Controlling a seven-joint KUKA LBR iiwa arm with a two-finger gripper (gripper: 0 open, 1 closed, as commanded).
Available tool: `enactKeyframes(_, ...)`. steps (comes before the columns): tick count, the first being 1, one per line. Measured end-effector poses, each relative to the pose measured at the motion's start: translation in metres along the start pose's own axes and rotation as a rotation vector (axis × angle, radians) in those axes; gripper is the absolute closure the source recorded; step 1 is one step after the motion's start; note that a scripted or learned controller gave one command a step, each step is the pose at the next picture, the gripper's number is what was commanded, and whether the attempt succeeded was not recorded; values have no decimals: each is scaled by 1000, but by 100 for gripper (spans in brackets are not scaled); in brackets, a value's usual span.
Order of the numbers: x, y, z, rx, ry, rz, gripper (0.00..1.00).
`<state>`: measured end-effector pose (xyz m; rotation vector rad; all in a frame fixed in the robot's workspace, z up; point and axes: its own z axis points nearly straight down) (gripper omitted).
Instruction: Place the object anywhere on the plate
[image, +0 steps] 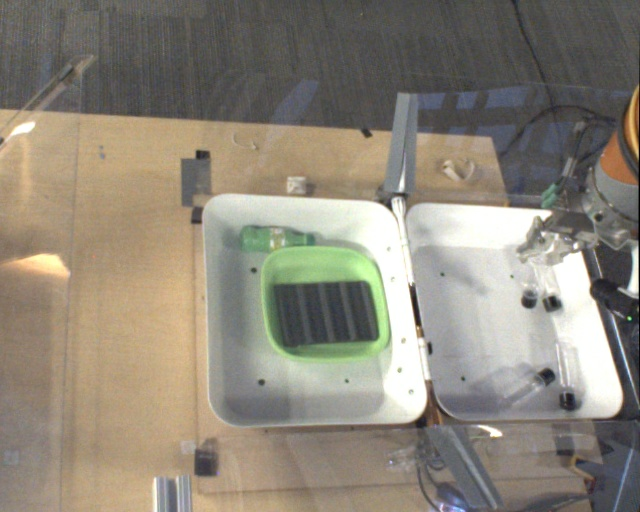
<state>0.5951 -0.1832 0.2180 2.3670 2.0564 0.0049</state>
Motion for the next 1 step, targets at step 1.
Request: enactKeyframes(1,0,0,0,0,0,0,0)
